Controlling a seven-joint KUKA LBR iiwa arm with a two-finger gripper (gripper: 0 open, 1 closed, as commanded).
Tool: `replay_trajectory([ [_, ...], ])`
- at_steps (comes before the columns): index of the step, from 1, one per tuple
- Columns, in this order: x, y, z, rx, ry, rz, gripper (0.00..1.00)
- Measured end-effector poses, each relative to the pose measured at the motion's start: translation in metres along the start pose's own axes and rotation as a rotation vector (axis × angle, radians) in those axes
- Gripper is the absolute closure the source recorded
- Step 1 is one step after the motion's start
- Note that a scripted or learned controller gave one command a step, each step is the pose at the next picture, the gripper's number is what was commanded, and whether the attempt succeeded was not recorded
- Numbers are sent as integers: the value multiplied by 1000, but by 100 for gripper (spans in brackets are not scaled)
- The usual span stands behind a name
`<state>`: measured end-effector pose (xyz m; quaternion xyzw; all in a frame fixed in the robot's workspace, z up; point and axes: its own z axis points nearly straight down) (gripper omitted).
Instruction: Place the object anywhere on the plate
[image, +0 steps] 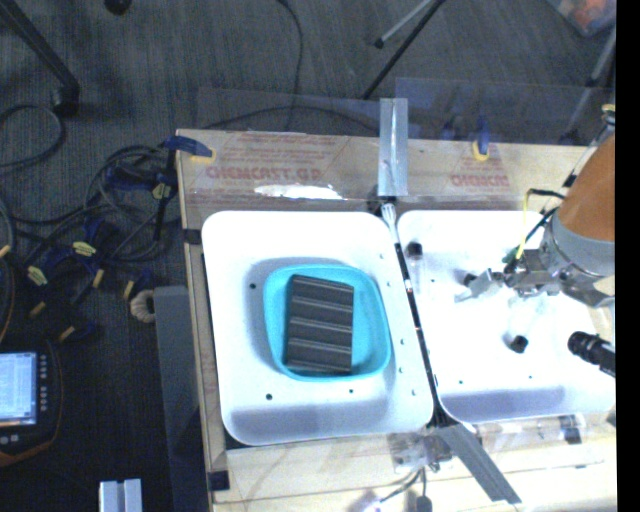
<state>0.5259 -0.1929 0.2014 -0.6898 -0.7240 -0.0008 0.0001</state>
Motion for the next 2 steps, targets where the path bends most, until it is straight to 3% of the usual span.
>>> replay_trajectory([
  [1, -28, -44, 57, 3, -1, -13, 0],
  [2, -29, -42, -64, 0, -5, -18, 0],
])
